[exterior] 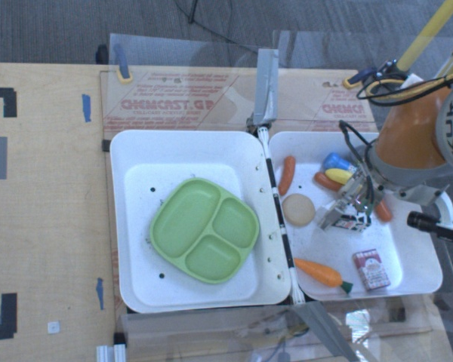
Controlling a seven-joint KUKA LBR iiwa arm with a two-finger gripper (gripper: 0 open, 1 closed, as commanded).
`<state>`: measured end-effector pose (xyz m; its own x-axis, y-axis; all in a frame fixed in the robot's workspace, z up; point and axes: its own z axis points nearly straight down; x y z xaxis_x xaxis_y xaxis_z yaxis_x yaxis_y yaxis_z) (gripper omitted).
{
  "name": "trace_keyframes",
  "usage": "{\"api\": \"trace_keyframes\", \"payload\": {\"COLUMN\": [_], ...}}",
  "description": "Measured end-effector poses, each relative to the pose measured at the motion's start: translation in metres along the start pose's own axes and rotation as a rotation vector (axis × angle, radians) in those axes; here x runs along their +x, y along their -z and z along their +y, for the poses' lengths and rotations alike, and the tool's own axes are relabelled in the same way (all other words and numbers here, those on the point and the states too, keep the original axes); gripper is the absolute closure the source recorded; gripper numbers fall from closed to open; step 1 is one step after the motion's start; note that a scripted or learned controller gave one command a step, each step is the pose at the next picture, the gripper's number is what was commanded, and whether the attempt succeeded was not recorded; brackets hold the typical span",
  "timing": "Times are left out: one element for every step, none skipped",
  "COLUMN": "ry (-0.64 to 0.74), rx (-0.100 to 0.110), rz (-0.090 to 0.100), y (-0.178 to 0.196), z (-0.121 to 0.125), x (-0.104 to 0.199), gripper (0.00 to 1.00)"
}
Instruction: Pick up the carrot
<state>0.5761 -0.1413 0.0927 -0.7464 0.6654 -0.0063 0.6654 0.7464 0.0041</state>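
Two shallow white bins sit side by side on the wooden bench. Left white bin (128,164) holds a light green three-compartment plastic plate (204,230), tilted diagonally, roughly central in that bin.

Right white bin (415,274) holds the clutter. The task item, an orange tapered carrot with a green stub end (318,272), lies flat at about 7 o'clock in the right bin, near the front rim, green end pointing toward 4 o'clock. Nothing touches it. A small red and white rectangular box (371,269) lies just beside it at 3 o'clock, apart from it.

A thin orange-red sausage-shaped piece (287,174) lies at 11 o'clock in the right bin, close to the divider. A round beige disc (298,210) sits just below it at 9 o'clock. A blue rounded block (337,161) and a yellow banana-shaped piece (337,176) lie together at 12 o'clock, with a short orange-red piece (325,181) touching the yellow one at its 8 o'clock side.

The grey arm with orange band (408,138) reaches in from 3 o'clock. The two-finger gripper (346,216) hangs over the bin centre, at 1 o'clock from the carrot and well apart from it. Cannot tell whether the tool is spread or pressed together; tip detail is too cluttered. A small orange-red bit (383,212) shows at the gripper's 3 o'clock side.
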Motion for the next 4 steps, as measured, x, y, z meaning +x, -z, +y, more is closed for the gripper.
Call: {"api": "trace_keyframes", "payload": {"ry": [-0.005, -0.005, 0.037, 0.201], "rx": [-0.005, -0.005, 0.0, 0.0], "rz": [-0.005, -0.005, 0.001, 0.003], "y": [0.011, 0.011, -0.005, 0.094], "z": [-0.001, -0.001, 0.071, 0.069], "x": [-0.002, -0.002, -0.007, 0.061], "gripper": [1.0, 0.0, 0.0, 0.0]}}
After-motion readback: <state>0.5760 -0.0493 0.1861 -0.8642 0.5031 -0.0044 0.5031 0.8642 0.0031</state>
